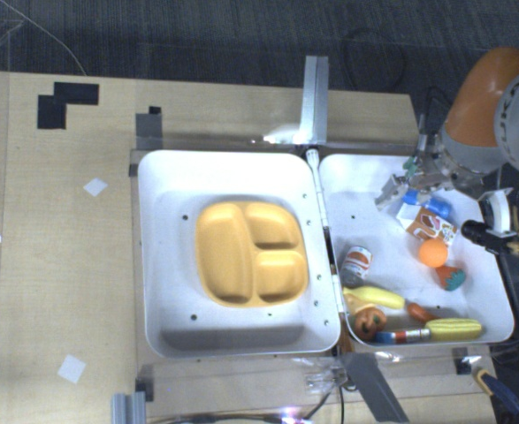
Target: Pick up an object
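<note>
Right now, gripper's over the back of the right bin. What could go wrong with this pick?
1. The gripper hangs close to the bin's back wall; descending there could hit the rim.
2. The blue item and the brown-and-white packet touch, so a grasp might snag both or neither.
3. The orange ball beside them could roll if nudged.

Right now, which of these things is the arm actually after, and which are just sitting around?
For the job:
gripper
right bin with pickable things: small can, orange ball, banana, corn cob

Just lying about:
left bin
yellow divided tray
</note>
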